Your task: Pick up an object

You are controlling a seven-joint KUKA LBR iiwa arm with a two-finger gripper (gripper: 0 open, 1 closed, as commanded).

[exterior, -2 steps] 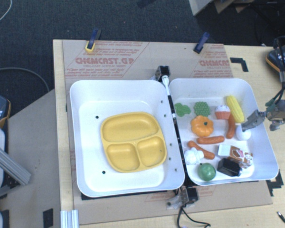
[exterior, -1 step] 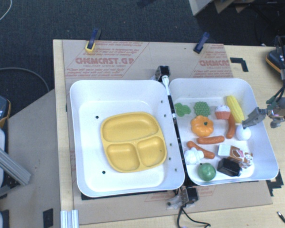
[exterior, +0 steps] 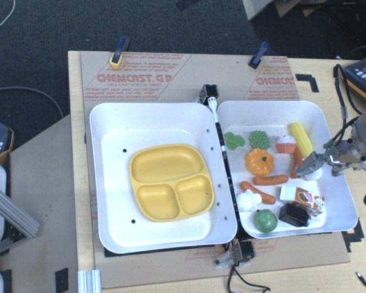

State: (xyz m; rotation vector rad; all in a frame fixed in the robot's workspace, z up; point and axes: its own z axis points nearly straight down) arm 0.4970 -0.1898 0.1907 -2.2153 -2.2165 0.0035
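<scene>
While the arm reaches in from the right, its gripper hangs low over the right side of the right bin, and I cannot tell if it is open or closed. Nothing can be seen held in it. Two white bins sit side by side on the brown surface. The left bin holds a yellow tray with three parts, one big part on top and two small parts below. The right bin is full of toy food. A yellow corn cob lies near the top right, and a small pink and white cupcake sits just left of it. Two green bits of broccoli sit near the top left. An orange pumpkin is in the middle, with a red hot dog just under it. A small carrot lies lower down, next to a white thing. A green ball sits at the bottom. Next to it is a black thing, and a brown and white treat lies just to the right. The gripper is closest to the corn cob and a thin red thing right below the corn.
</scene>
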